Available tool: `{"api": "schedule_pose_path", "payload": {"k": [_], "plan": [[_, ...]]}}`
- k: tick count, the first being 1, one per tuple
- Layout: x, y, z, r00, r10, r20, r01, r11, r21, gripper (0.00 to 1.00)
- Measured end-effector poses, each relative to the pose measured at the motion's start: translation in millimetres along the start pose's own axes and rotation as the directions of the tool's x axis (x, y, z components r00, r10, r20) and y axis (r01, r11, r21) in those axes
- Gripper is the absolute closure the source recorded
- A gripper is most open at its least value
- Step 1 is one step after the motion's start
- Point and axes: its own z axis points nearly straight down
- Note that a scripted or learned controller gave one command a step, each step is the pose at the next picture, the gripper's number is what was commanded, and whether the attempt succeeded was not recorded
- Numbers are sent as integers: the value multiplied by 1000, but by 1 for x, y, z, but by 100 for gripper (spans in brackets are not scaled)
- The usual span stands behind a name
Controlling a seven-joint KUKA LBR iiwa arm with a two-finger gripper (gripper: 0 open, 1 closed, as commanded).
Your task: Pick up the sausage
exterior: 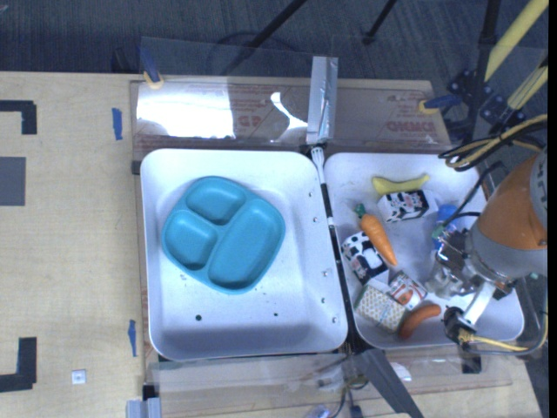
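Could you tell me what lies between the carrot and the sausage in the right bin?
In the camera view, a small red-and-white packet lies between the carrot and the sausage, touching the sausage's upper end.

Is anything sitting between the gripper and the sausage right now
Nothing visible. The gripper hangs just right of the sausage in the right bin, with bare bin floor between them. The patterned block lies on the sausage's far side.

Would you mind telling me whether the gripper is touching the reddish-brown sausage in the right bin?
Cannot tell. In the camera view the gripper sits just right of the reddish-brown sausage, but the arm's bulk hides whether a gap separates them.
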Motion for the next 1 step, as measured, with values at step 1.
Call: {"api": "schedule_pose_path", "payload": {"k": [1], "plan": [[37, -30, -182, 980, 197, 6, -197, 980, 11, 100]]}}
